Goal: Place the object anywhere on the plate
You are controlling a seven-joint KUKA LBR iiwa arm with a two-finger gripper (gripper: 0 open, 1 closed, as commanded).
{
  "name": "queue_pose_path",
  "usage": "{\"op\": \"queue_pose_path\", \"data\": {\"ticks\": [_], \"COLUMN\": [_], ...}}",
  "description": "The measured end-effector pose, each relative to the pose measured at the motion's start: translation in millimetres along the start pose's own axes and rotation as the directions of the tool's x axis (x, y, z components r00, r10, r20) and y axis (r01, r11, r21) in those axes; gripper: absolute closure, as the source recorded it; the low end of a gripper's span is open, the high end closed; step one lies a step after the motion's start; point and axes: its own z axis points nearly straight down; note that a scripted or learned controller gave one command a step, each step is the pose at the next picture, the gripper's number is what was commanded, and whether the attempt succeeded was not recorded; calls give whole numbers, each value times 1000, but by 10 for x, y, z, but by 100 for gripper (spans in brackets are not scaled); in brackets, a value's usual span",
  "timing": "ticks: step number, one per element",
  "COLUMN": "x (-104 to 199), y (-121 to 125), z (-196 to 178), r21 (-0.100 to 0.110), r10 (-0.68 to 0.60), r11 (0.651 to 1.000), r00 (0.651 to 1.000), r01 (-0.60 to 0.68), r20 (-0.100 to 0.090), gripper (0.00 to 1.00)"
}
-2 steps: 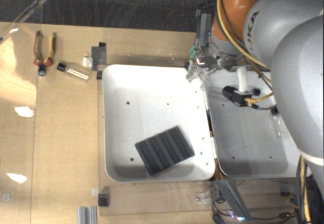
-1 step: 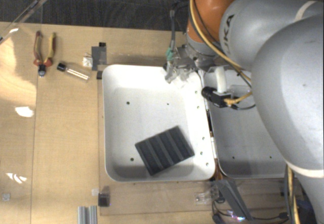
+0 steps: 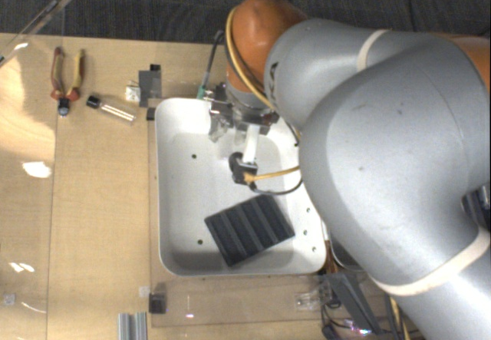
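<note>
A black ribbed rectangular slab [image 3: 249,229] lies flat and skewed in the near part of the white bin [image 3: 180,200]. My gripper [image 3: 232,130] hangs over the far end of this bin, close to the back wall and well apart from the slab. Nothing shows between its fingers. The big grey arm covers the whole right side of the view, including whatever lies to the right of this bin.
On the wooden bench left of the bin lie red-handled pliers [image 3: 67,76] and a small clear tube with a black cap [image 3: 112,107]. A black bracket [image 3: 150,84] stands at the bin's far left corner, and another small black block [image 3: 157,302] sits near its front left corner.
</note>
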Motion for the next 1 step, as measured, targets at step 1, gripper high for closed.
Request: {"op": "queue_pose_path", "data": {"ticks": [1], "x": [199], "y": [-833], "z": [-168], "r21": [-6], "r10": [-356], "r11": [935], "r00": [935], "r01": [356], "r20": [-1], "gripper": [100]}}
